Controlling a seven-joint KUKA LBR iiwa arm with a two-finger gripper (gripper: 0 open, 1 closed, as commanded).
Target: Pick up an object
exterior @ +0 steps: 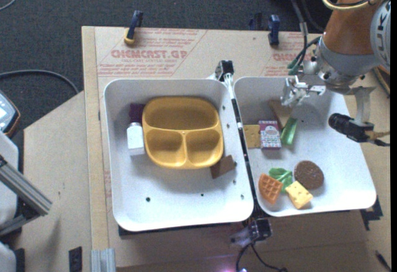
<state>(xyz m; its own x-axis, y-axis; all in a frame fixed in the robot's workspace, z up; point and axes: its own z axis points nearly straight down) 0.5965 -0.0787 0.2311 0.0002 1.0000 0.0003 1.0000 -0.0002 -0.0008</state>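
The gripper (296,95) hangs over the far part of the right bin (347,193), just beyond the green pod-shaped toy (289,131) and above a brown flat piece (277,108). Whether its fingers are spread or closed cannot be told, and nothing shows between them, so I judge that no pick has been made.

Taking the green pod as the landmark, the likely targets cluster around it. A small pink-and-white packet (269,134) lies just beside it toward the left bin (118,140), with a tan cracker (251,136) beyond that. Nearer the camera sit a round chocolate cookie (309,174), a waffle piece (270,187), a green leafy bit (282,174) and a cheese wedge (299,194).

The loose scatter probably leaves room to reach in around each piece. The yellow divided plate (183,131) fills the left bin, well apart from the pod.
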